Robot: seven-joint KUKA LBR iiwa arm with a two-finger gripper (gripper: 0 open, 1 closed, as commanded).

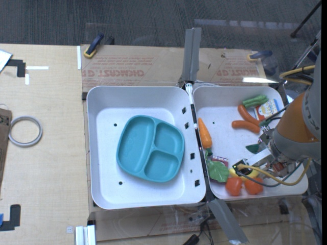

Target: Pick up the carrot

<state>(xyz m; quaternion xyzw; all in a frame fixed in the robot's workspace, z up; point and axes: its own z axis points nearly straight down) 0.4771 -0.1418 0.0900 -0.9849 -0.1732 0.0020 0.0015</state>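
Two white bins sit side by side, and your gripper (265, 148) hangs low over the right bin (225, 93), close to its outer wall, with the orange band of the arm (299, 121) just behind it. You cannot tell from this angle whether the gripper is spread or closed. The carrot (204, 132) lies well apart from the gripper, across the bin floor on the side toward the left bin (92, 137), lengthwise against that wall. Just beyond the gripper, toward the far wall, you have a long orange pepper (245, 125), and past it a green vegetable (254, 101) beside a small packet (270, 107). On the gripper's near side, two red tomatoes (233, 186) sit by the front wall, with a leafy green piece (218, 171) next to them, on the carrot's side. A teal divided plate (150, 148) lies in the left bin, farther from the gripper than the carrot.
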